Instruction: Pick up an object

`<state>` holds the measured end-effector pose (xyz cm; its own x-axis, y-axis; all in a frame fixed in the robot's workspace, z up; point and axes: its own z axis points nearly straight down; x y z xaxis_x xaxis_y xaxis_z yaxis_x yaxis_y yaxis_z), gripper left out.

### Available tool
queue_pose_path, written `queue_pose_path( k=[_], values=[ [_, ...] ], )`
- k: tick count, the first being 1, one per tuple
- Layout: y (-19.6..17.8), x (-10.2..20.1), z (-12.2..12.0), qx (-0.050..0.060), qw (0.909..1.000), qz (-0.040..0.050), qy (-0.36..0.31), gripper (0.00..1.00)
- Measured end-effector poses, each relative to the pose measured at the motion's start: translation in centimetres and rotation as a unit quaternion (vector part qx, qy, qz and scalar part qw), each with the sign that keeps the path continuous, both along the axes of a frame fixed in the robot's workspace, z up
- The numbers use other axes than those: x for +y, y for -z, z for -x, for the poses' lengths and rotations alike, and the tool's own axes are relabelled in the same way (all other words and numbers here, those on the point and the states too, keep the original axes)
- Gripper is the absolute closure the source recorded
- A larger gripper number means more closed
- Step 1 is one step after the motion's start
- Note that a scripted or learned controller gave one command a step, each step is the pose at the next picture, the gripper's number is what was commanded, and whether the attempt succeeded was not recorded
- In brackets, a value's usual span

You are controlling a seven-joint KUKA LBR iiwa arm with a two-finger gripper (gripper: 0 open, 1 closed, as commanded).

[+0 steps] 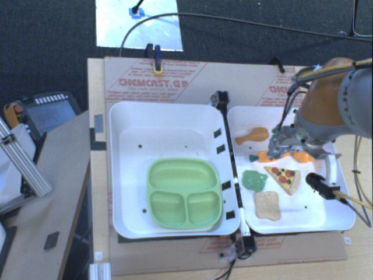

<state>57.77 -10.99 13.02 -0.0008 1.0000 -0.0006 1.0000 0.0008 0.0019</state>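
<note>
Leftmost, our green divided tray (pixel 183 192) lies apart in its own bin. Rightward, toy foods crowd together: drumstick (pixel 253 135), pizza slice (pixel 284 178), toast (pixel 268 205). We hover the gripper (pixel 281 146) over an orange piece (pixel 298 155); its grip we cannot tell.

Bright, even overhead light; white bins (pixel 175 115) near blown out w/ little surface detail, only soft short shadows under the green tray (pixel 185 192). Strong glare on the shiny sheet (pixel 138 15) at top, dark floor around it grainy. Arm (pixel 335 101) at right looks slightly soft, maybe motion blur; img low-res overall.
</note>
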Motion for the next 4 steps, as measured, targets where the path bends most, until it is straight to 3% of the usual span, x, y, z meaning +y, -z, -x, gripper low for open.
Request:
queue_pose_path(
  k=[3,4],
  values=[
    [-14.3,-1.4,-0.6,-0.002,1.0,0.0004,-0.001,1.0],
    [-12.8,3.4,-1.5,0.0,1.0,-0.0008,-0.004,1.0]
  ],
)
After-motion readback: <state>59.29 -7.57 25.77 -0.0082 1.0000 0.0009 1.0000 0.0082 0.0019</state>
